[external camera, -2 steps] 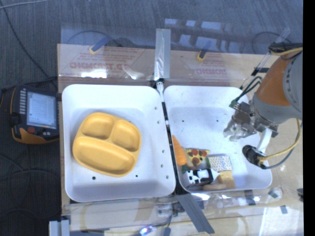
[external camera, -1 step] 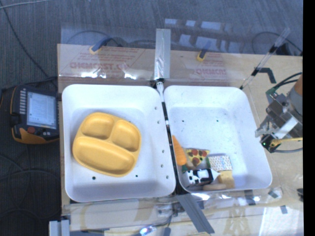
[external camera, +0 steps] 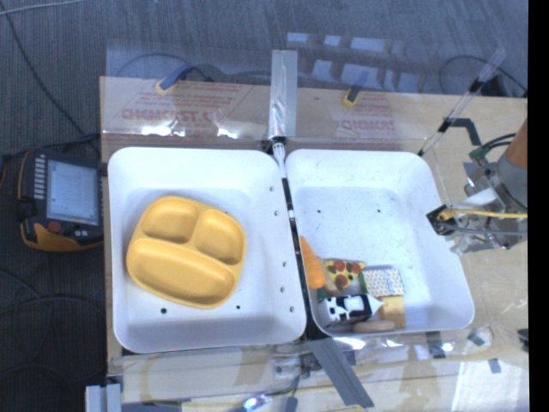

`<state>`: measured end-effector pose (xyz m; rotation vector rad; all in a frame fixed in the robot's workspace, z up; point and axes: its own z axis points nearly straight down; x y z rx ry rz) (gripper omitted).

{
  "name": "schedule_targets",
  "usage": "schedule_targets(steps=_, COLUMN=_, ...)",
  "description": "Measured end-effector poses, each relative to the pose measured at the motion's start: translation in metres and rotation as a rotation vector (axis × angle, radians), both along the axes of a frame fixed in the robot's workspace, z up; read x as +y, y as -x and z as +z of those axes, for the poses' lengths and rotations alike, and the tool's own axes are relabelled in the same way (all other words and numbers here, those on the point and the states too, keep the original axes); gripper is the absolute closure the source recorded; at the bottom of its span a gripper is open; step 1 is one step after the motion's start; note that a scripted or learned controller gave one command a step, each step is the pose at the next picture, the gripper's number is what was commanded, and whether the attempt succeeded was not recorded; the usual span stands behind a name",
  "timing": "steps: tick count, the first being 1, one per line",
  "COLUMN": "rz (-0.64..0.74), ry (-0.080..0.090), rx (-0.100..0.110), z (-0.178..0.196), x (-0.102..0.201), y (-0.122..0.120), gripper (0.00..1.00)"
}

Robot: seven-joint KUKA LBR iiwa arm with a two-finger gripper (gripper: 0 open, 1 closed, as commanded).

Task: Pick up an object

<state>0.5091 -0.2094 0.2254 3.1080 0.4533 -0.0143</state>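
Gripper (external camera: 459, 221) is hovering at the right rim of the right-hand shallow white bin (external camera: 369, 178), nothing between its fingers; whether they are spread or pressed together I cannot tell.

The candidate objects are lying bunched in that bin's near-left corner: an orange carrot-shaped toy (external camera: 312, 266) against the dividing wall, a pizza-printed packet (external camera: 343, 275) touching it, a black-and-white cow-patterned item (external camera: 347, 309) just beside, well apart from the gripper. They are probably sitting there because the bin floor slopes to its walls. A yellow three-compartment plastic plate (external camera: 186, 249) is occupying the left-hand white bin (external camera: 171, 166). The bench is standing on grey carpet, with a handheld control pendant (external camera: 58, 200) at left.
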Motion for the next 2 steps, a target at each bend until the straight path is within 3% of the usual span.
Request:
schedule_targets(steps=1, rz=-0.074, ry=0.003, rx=-0.003, z=0.094, x=-0.013, y=0.025, gripper=1.0)
schedule_targets(steps=2, rz=-0.071, ry=-0.003, rx=0.0, z=0.009, x=0.072, y=0.021, gripper=1.0)
